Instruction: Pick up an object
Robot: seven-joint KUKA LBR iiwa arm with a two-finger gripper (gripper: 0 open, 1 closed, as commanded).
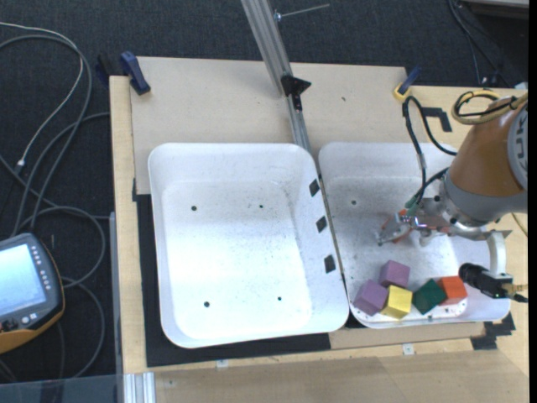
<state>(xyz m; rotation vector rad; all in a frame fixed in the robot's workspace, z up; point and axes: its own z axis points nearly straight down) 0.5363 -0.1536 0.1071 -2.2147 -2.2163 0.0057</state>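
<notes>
Several small blocks lie along the front edge of the right bin [361,162]: a purple block [394,273], a second purple block [370,296], a yellow block [398,301], a green block [430,295] and an orange block [453,288]. My gripper [393,230] is over the middle of the right bin, pointing left, a little behind the nearer purple block and apart from all the blocks. The grey arm with its orange band [487,154] comes in from the right. Nothing shows in the gripper.
The left bin [168,166] sits beside the right one, with a slanted metal pole [267,36] rising between them at the back. Clamps [134,72] hold the board's back corners. A teach pendant [21,288] and cables lie off the bench at left.
</notes>
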